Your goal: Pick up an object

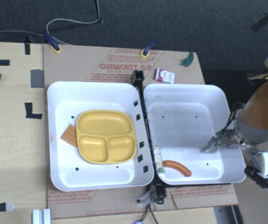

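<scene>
Cardboard-covered tabletop [124, 64] on dark carpet, two white bins, tool [213, 144] at right bin's [185, 97] right side, finger state unclear, arm cut off right.

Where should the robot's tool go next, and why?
Probably sideways and down toward the orange hot dog. The tool sits in the right bin with nothing between its tips, and the hot dog is the nearest thing lying there.

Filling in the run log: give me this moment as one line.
gripper: low in right bin, holding nothing seen | hot dog: right bin, front | yellow tray: left bin
</scene>
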`<state>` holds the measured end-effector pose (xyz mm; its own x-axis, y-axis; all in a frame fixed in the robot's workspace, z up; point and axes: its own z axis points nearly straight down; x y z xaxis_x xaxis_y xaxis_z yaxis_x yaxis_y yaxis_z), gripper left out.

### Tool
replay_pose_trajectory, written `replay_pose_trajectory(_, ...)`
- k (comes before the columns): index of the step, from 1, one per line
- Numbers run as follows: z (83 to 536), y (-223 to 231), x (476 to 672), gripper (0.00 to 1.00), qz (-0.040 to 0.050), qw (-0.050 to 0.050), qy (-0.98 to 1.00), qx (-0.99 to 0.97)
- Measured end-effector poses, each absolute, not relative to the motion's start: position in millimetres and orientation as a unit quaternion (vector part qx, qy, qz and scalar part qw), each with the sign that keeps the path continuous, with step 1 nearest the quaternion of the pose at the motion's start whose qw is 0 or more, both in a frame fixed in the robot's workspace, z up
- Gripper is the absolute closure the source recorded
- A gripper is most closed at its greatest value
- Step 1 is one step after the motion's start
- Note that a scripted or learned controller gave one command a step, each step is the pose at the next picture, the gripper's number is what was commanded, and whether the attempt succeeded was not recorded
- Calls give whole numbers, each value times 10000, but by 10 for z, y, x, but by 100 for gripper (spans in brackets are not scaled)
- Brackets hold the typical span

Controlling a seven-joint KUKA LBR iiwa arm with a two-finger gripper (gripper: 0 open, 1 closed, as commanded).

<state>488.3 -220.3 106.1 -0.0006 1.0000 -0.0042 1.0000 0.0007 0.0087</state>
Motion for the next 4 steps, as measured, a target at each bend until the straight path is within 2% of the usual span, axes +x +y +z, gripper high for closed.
replay_pose_trajectory(4,1432,-2181,4904,100,27,37,7083,7059)
